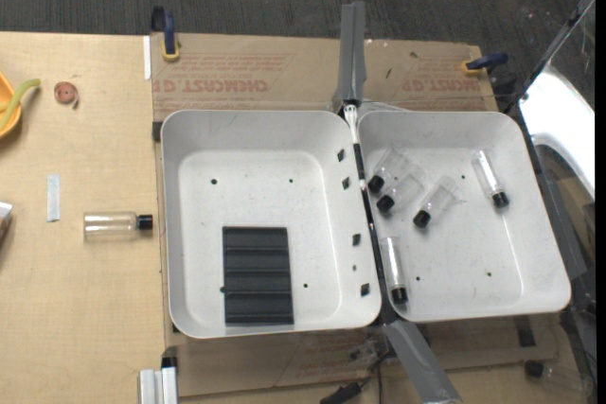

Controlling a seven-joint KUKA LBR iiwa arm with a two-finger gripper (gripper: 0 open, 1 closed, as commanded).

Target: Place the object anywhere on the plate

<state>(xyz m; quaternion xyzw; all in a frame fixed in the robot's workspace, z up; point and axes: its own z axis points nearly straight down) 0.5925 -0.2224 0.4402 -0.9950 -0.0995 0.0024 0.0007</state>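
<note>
A black ribbed plate [256, 276] lies flat in the left bin [189, 166], toward its front. The right bin [530, 279] holds several clear vials with black caps. Two vials [393, 175] lie close together near the divider. Another vial [436, 202] lies in the middle, one vial [490, 180] lies at the right, and a long vial [394, 268] rests against the left wall at the front.
On the bench left of the bins lie a clear bottle [115, 223], a small white strip [53, 199], a red disc [64, 92] and a yellow item [9, 104]. Clamps [166, 33] [483, 63] hold the cardboard at the back. A white shape [559, 114] stands at the right edge.
</note>
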